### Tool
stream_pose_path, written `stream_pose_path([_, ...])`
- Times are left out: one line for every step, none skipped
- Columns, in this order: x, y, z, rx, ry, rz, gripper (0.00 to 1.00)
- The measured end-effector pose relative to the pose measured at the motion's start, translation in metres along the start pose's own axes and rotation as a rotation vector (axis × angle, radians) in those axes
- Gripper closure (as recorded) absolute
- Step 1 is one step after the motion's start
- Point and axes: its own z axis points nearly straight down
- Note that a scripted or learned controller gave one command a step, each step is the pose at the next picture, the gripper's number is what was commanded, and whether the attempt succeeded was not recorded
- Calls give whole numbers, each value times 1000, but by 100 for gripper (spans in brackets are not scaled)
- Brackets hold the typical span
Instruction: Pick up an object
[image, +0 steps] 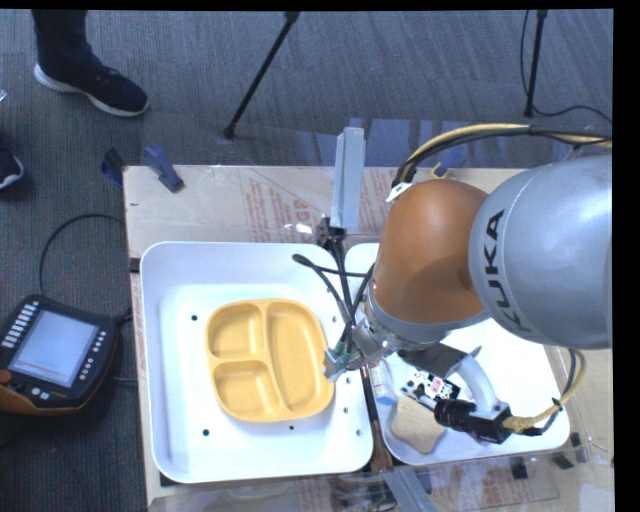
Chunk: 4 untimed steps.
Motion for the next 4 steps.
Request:
stream_pose_path([-25,62,13,0,-1,200,100])
stream_pose_path([-10,-16,21,3,1,611,100])
stream_pose_path([20,11,33,2,0,361,100])
stream_pose_path([-8,-14,7,-1,0,59,100])
